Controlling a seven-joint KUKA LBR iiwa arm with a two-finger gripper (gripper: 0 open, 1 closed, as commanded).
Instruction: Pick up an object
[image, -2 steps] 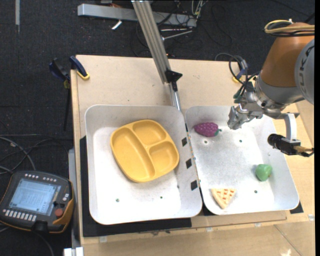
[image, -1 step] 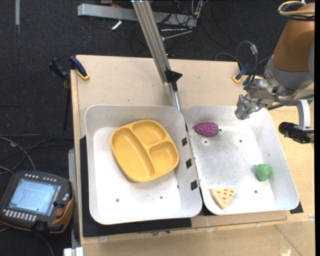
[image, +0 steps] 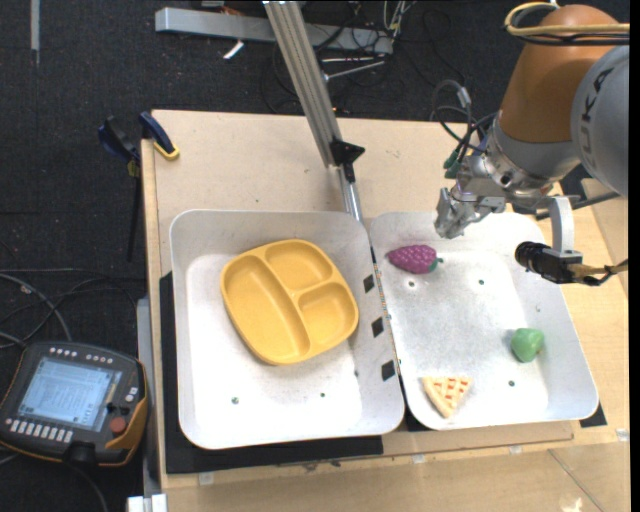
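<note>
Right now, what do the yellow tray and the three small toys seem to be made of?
Yellow tray: likely moulded plastic, smooth with a soft sheen and rounded compartment walls. Purple grapes: probably plastic or rubber, bumpy surface. Green piece: plastic-looking, smooth, one even colour. Waffle wedge: perhaps plastic or foam, matte with a grid pattern; too small to be sure.

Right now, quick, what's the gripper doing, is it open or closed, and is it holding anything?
Gripper: open or closed cannot be told; nothing seen in it. It hangs over the right bin, just beside the purple toy.
</note>
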